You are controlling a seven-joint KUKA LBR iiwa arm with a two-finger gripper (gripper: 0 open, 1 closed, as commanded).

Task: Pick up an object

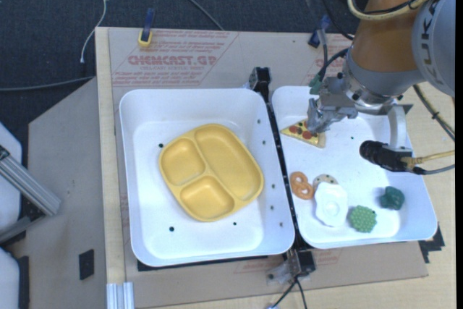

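Gripper (316, 128) is down in the right bin (412, 228), its tips at the pizza slice (302, 133) near the bin's upper left; whether they grip it cannot be told. Pretzel (302, 185), egg (330, 204) and broccoli (362, 218) lie nearer the front. Yellow tray (210, 171) sits in the left bin (137, 177).

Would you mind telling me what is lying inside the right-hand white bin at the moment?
The right bin holds a pizza slice toy, a pretzel, a fried egg, a light green piece and a dark green piece. The pincer covers part of the pizza slice.
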